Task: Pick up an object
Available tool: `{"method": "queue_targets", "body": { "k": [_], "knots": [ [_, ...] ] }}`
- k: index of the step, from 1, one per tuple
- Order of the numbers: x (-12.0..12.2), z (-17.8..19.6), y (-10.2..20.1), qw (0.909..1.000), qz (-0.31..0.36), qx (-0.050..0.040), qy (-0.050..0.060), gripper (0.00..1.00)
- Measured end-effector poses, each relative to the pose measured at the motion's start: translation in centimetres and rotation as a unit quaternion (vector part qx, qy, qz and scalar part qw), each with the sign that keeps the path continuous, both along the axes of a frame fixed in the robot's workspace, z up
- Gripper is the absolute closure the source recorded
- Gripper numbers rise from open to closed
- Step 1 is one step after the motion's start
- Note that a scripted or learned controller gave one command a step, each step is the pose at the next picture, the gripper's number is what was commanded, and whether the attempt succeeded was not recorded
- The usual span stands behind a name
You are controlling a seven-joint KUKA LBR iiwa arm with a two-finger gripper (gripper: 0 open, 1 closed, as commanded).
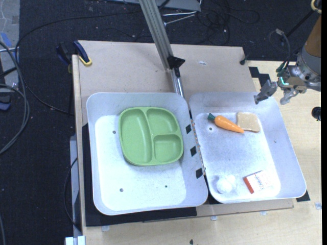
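Above the right bin's (pixel 286 152) far corner, gripper (pixel 274 95) with fingers spread, holding nothing. Inside that bin: carrot (pixel 228 124) touching bread slice (pixel 248 121).

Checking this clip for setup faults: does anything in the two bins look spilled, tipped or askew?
Nothing stands out. The green plate lies flat in the left bin; the carrot, bread slice, white ball and small red box lie apart in the right bin.
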State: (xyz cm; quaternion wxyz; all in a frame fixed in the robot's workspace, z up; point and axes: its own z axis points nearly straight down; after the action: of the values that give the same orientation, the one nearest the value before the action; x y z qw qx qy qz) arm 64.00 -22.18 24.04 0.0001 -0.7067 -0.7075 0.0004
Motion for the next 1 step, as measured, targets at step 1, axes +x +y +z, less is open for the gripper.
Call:
{"method": "queue_targets", "body": {
  "k": [1],
  "knots": [
    [0.05,0.09,0.0,1.0,0.0,-0.0002,-0.001,0.0]
  ]
}}
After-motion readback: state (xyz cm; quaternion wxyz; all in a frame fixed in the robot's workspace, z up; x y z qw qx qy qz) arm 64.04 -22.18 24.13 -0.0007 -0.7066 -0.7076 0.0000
